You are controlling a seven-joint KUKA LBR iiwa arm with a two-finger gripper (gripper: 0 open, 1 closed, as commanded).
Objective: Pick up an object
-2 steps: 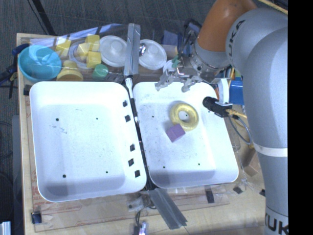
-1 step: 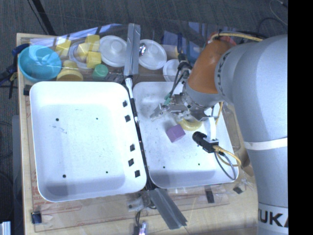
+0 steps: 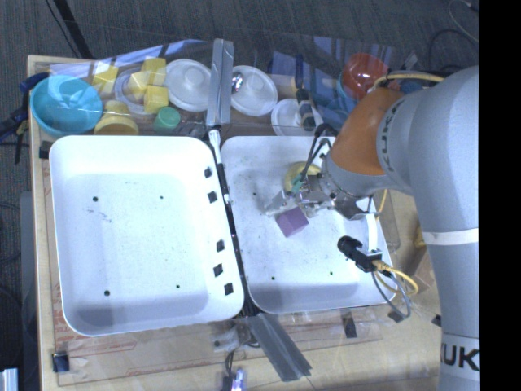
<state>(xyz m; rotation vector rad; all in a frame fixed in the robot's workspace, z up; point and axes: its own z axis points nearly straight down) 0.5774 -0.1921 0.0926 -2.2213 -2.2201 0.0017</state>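
My gripper [image 3: 303, 195] sits low inside the right bin [image 3: 269, 287], near the middle of that bin's far half, reached in from its right edge on my grey arm [image 3: 444, 153] with the orange band [image 3: 362, 137]. How far the gripper stands open cannot be told; its tip is hidden among small parts and blur. A purple block [image 3: 292, 221] lies on the bin floor directly at the tip, touching or nearly touching it, tilted with one corner toward the near edge; whether it is gripped cannot be told. A yellow-green object [image 3: 295, 173] lies just behind the tip, toward the bin's far edge, partly covered by my wrist. The left bin [image 3: 130, 235] lies alongside, its right rim meeting the right bin's left rim. Behind both bins, along the bench's far edge, stand a blue bowl [image 3: 65, 103] at the left corner, yellow cups [image 3: 151, 84], white lids [image 3: 189, 84] and a red object [image 3: 364, 72].
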